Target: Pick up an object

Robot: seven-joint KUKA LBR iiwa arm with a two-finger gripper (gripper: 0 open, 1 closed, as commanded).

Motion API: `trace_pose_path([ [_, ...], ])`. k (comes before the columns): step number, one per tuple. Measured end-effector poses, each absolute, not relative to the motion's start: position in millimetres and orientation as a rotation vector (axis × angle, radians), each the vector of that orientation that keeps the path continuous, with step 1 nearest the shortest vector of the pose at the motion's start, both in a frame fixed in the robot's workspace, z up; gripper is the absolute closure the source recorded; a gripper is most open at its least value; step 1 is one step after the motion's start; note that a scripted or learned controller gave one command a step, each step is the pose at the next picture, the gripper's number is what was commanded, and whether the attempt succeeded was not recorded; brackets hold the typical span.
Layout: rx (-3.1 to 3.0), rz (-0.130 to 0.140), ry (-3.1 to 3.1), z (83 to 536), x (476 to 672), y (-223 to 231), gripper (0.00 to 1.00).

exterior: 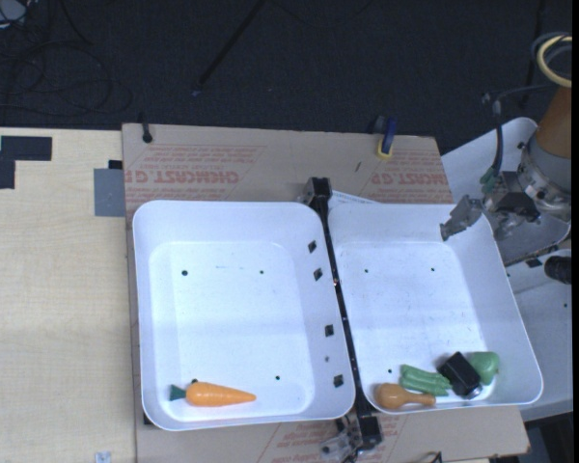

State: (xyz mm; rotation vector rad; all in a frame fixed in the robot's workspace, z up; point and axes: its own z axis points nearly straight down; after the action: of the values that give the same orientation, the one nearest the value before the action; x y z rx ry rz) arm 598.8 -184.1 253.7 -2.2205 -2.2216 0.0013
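Observation:
An orange carrot [219,394] with a dark green top lies in the left bin [164,258], near its front left corner. In the right bin [492,268], at the front right, a tan pear-shaped piece [402,397], a green bean-like piece [425,381], a black block [460,374] and a light green piece [483,363] huddle together. My gripper [460,217] hangs at the right bin's far right rim, well away from all of them, with nothing seen between its fingers.
The two bins meet at a black divider strip [330,297] with clips. They rest on a cardboard sheet [270,167] on the wooden bench. A blue and yellow clamp [386,135] sits at the cardboard's back edge. Grey arm hardware [545,177] stands to the right.

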Motion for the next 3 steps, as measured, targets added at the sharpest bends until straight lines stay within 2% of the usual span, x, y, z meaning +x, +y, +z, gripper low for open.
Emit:
trace_pose_path([
  [1,-2.214,0.003,-2.222,80.3,644.0,-141.2,0.0],
  [2,-2.215,-0.012,-2.234,195.1,646.5,-64.5,0.0],
  [3,-2.216,0.005,-2.223,197.0,643.6,-69.6,1.0],
])
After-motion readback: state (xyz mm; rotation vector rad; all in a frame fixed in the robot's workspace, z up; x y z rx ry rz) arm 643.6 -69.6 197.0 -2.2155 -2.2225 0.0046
